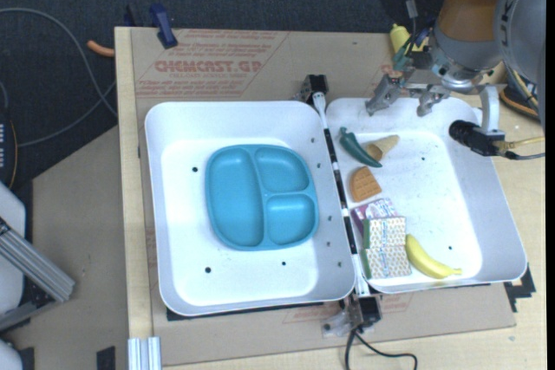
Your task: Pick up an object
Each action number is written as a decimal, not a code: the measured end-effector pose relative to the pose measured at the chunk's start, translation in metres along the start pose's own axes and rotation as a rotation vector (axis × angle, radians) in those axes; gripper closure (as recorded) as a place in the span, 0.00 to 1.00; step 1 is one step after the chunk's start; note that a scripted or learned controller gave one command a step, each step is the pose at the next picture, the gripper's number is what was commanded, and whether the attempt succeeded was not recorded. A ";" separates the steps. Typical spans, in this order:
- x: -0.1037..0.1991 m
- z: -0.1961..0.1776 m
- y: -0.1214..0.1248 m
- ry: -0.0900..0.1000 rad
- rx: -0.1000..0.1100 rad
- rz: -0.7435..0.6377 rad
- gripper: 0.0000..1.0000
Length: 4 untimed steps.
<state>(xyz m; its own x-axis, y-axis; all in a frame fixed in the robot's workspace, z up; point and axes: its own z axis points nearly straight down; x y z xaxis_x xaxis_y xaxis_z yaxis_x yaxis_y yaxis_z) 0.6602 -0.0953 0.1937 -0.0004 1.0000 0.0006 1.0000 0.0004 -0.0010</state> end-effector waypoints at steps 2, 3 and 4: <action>0.001 0.100 0.011 -0.003 -0.015 -0.001 0.00; 0.001 0.092 0.011 -0.004 -0.016 -0.002 1.00; 0.001 0.092 0.011 -0.004 -0.015 -0.002 0.00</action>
<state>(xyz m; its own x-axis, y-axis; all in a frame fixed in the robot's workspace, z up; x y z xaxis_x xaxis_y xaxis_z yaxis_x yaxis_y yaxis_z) 0.6711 -0.0941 0.1015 -0.0023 1.0000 -0.0034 0.9999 0.0023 0.0143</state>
